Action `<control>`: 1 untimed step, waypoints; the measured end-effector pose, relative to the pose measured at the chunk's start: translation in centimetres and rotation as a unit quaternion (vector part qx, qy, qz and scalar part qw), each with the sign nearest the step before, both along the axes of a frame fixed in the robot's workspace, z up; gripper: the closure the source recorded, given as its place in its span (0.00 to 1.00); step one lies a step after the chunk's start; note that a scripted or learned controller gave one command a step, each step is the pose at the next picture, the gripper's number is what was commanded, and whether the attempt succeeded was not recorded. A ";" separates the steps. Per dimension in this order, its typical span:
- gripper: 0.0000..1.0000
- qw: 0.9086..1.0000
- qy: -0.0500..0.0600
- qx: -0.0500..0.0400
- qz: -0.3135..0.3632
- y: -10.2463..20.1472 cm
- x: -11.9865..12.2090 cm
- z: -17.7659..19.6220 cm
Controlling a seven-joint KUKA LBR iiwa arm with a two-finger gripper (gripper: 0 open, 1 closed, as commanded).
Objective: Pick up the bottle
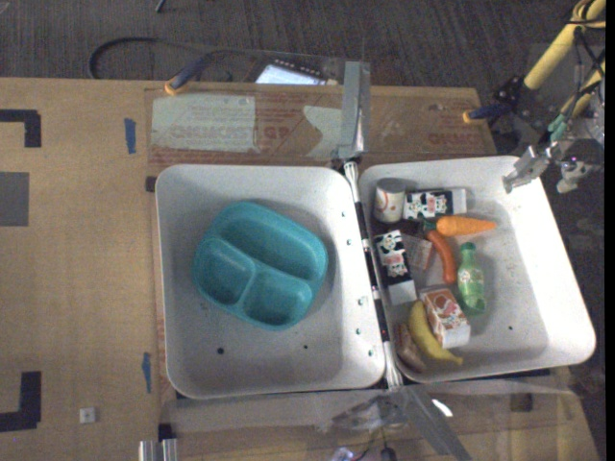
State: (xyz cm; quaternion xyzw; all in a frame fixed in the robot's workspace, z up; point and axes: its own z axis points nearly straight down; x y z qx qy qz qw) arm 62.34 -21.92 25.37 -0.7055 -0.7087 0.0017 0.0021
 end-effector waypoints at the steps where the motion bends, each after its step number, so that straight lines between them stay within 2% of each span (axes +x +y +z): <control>1: 0.00 1.000 -0.014 -0.003 0.005 0.1 -0.3 -6.5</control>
